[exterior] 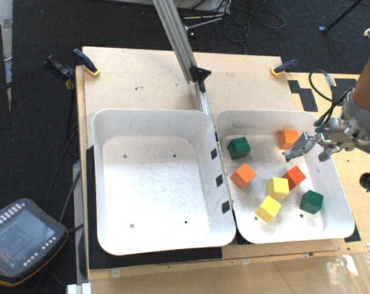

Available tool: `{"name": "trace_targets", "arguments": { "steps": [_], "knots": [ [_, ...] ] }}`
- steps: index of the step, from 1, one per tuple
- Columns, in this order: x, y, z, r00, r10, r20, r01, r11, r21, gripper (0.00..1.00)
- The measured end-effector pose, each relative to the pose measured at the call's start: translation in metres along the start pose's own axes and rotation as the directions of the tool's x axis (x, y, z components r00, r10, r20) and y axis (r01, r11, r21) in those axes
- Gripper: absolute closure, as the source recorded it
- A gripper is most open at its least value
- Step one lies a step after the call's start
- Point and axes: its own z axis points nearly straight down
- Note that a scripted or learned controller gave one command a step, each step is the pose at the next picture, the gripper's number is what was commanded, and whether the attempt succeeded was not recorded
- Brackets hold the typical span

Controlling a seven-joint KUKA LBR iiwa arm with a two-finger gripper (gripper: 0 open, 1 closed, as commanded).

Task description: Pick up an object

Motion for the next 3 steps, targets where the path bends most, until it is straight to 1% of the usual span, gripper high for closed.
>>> {"name": "trace_targets", "arguments": {
  "steps": [1,2,3],
  "knots": [
    [0.0,0.001,-0.002,1.0,0.001,0.001,-0.001,1.0,-0.004,0.0],
    [-0.002,0.004,0.061,1.0,0.003,0.0,-0.003,1.0,0.002,0.0],
    [-0.001,-0.005,0.122,1.0,0.003,-0.001,-0.003,1.0,0.003,0.0]
  ]
}}
